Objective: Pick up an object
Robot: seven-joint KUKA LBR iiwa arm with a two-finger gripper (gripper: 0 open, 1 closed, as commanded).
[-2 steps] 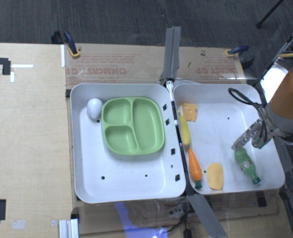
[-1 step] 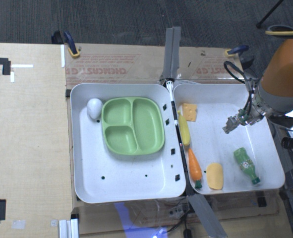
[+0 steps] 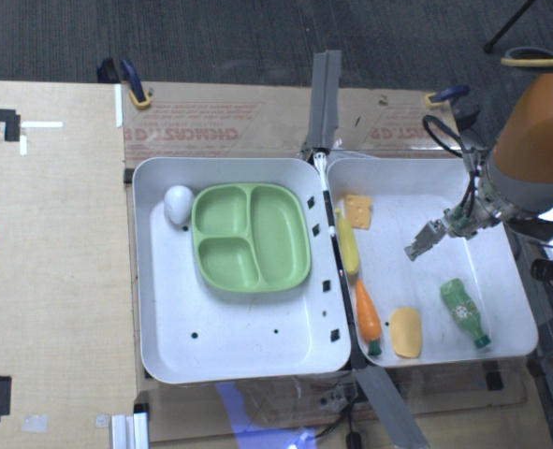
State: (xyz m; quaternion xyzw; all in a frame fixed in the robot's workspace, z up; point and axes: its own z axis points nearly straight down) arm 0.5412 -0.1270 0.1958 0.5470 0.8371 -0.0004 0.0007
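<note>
The robot's jaws [image 3: 424, 242] hang above the bare middle of the right bin [image 3: 519, 335], pointing down and toward the left, with nothing between them; whether they stand apart or together cannot be told at this size. The grey arm [image 3: 529, 148], with its orange band, reaches in from the right and fills the upper corner over that bin.

Nothing is in hand, so the pick looks to be at its approach step, the target not yet settled. Nearest below the jaws lies a green bottle [image 3: 464, 312], on its side near the bin's right wall. A yellow oval piece [image 3: 406, 332] rests close to the front edge, and just beside it an orange carrot [image 3: 367, 318] lies along the divider between the bins. Further up the same divider sits a yellow banana-like piece [image 3: 348, 246], with a small orange block [image 3: 357, 210] near it toward the back.

The left bin [image 3: 229, 344] holds a green divided plate [image 3: 252, 238] and a white ball [image 3: 178, 202] touching the plate's rim by the bin's left wall, both well apart from the jaws.

By this view, the next move calls for settling over one thing, likely the bottle, turning the jaws across its narrow body and descending. The items hugging the divider leave little room on one side. The bins sit side by side on the counter [image 3: 51, 279].
</note>
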